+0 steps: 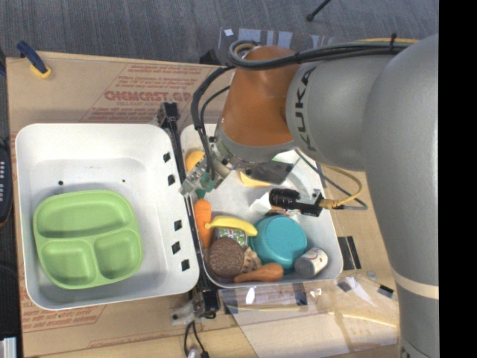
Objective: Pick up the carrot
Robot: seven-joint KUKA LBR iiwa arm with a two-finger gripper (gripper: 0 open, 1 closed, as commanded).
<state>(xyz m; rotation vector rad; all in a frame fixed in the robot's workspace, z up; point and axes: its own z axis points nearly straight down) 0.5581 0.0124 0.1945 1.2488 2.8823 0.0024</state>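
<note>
one orange tapered carrot [202,219] lies against the right white bin's [332,258] left wall, just below your gripper [201,176], grip state unclear; you're at approach, next lower onto it.

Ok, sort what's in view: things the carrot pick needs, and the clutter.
Job: carrot; gripper, above the carrot's top end; right bin.

Clutter: banana; teal bowl; brown disc; green tray; left bin.
</note>
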